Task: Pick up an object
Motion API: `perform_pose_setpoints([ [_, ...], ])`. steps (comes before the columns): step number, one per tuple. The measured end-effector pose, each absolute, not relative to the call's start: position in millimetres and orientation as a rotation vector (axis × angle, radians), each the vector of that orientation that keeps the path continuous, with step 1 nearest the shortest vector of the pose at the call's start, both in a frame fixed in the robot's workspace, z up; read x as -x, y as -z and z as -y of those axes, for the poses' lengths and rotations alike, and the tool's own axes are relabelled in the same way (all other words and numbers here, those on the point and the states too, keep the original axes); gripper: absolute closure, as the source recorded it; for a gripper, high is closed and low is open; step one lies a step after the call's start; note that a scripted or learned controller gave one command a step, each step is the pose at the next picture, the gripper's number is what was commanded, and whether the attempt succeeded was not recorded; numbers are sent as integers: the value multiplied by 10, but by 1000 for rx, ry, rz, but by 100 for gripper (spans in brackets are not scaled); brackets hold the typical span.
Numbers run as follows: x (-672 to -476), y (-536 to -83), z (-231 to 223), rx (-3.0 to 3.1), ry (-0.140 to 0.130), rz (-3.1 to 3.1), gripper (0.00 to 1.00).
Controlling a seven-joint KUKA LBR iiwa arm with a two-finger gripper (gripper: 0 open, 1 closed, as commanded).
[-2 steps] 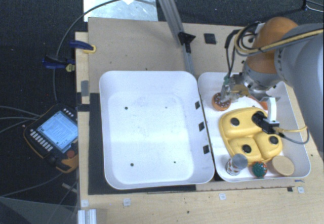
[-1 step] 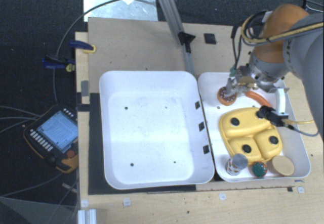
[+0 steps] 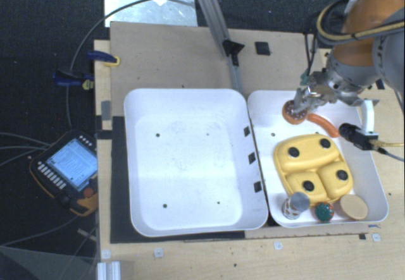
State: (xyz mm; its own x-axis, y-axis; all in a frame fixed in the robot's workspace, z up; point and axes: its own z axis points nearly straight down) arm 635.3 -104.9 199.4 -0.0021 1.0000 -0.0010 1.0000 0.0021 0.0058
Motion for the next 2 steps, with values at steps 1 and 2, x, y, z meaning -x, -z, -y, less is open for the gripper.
perform_pose_setpoints([
  [1,-6368,-2456,1050,-2212,-7,-2223,100],
  [2,-6325,-2404,532,-2210,-3,-2232,100],
])
